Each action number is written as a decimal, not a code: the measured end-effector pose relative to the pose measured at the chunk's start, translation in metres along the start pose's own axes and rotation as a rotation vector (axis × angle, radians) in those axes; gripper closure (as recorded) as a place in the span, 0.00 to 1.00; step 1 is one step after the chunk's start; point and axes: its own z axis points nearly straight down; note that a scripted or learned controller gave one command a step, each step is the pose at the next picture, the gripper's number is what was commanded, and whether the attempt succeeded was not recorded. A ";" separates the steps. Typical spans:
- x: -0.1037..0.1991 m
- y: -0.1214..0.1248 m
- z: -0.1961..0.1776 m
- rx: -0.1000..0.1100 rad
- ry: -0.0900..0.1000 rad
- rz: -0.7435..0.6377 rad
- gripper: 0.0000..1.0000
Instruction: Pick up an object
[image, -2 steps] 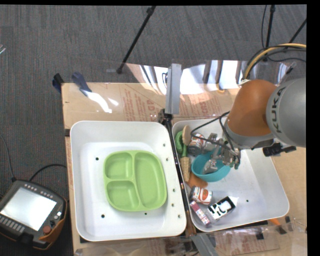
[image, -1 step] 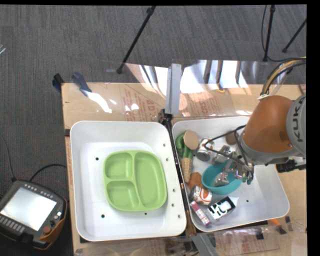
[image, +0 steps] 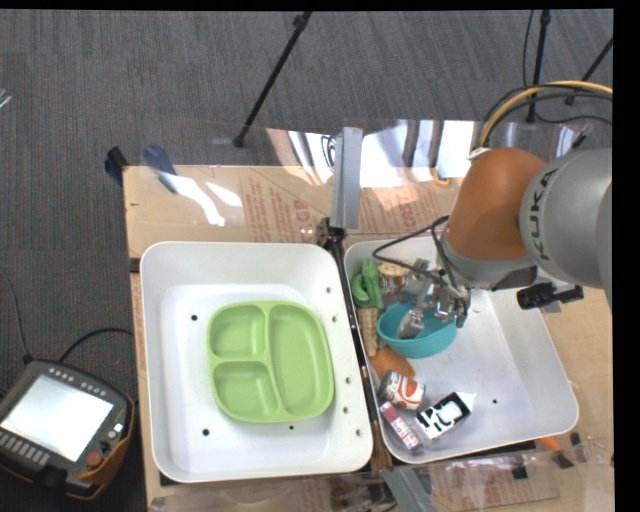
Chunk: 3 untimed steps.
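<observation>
My gripper (image: 425, 305) hangs low in the right bin (image: 520, 375), its metal fingers down at the rim and inside of a teal bowl (image: 418, 338). The orange band and grey arm sit just above and to the right of it. A green toy (image: 368, 285) lies left of the bowl near the bin's left wall, with a small glass jar (image: 393, 277) beside it. An orange-brown object (image: 388, 360) sits under the bowl's front edge. A red-and-white can (image: 402, 390) and a black-and-white box (image: 445, 414) lie toward the front. Nothing is visibly held.
The left bin (image: 170, 300) holds a light green divided plate (image: 270, 360). A grey upright post (image: 347, 180) stands behind the wall between the bins. A teach pendant (image: 60, 425) rests on the floor at lower left. Bare floor shows in the right bin's right half.
</observation>
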 end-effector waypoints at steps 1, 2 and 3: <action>0.055 -0.094 -0.004 -0.013 -0.025 -0.192 0.00; 0.020 -0.002 0.005 -0.011 -0.006 -0.095 0.00; 0.059 -0.049 0.009 -0.009 0.006 -0.061 0.00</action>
